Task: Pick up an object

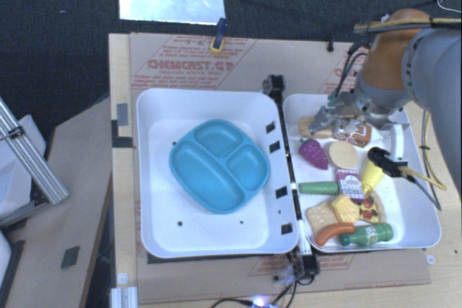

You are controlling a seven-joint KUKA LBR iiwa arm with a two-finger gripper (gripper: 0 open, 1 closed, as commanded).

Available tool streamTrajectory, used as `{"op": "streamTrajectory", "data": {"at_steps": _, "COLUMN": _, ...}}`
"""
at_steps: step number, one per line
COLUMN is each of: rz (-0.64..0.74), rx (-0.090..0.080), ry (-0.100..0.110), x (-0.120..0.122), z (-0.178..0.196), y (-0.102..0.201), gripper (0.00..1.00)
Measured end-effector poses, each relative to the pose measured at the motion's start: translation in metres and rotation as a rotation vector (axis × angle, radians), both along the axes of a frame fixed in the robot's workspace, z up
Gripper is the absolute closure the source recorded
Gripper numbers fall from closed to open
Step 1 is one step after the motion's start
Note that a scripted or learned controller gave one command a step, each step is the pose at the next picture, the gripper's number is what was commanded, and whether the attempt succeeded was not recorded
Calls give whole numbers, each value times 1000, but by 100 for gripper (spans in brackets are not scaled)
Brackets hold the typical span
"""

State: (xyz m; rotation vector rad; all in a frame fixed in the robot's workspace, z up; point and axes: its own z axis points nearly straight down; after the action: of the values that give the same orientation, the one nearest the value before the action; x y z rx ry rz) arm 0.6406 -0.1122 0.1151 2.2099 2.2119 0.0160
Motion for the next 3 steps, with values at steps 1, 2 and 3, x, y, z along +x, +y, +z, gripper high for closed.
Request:
{"op": "streamTrajectory", "data": {"at_steps": 1, "rz": 0, "rx": -7, "ry": -6, "x": 2, "z": 12, "y": -3, "gripper": 100}}
{"op": "streamTrajectory", "data": {"at_steps": 2, "rz": 3, "rx": 2, "ry": 9, "x": 8, "z": 76, "y": -3, "gripper": 100}}
{"op": "streamTrajectory", "data": {"at_steps": 3, "rz": 3, "rx": 3, "ry": 12, "x": 10, "z": 112, "y": -3, "gripper": 100}}
